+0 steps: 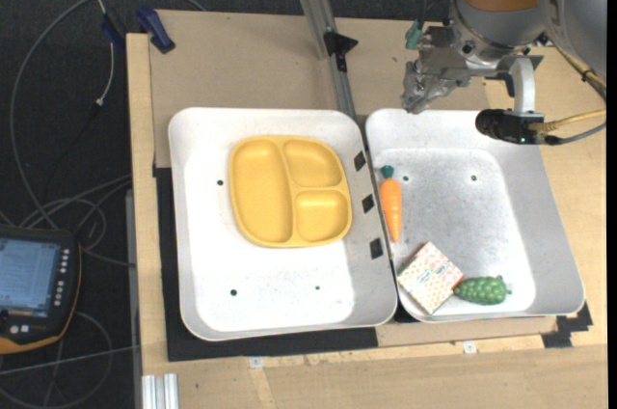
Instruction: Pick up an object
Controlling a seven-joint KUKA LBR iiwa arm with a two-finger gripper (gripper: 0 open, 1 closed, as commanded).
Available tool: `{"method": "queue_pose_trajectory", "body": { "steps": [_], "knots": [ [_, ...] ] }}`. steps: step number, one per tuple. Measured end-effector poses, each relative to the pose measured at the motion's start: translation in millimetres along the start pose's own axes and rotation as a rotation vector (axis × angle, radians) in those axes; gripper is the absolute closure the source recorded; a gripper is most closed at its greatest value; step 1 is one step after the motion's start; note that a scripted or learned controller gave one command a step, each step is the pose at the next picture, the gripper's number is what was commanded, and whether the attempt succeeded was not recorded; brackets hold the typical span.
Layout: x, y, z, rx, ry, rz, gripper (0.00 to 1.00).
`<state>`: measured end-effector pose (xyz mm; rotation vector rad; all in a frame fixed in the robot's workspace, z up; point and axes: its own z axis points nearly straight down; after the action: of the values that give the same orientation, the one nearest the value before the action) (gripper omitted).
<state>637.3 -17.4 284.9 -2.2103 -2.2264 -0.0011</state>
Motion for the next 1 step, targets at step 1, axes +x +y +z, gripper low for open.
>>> {"method": "queue_pose_trajectory", "body": {
  "steps": [1],
  "knots": [
    [54.5, -4.7, 21.7, 0.002, -0.001, 0.001, 1.0]
  ]
}}
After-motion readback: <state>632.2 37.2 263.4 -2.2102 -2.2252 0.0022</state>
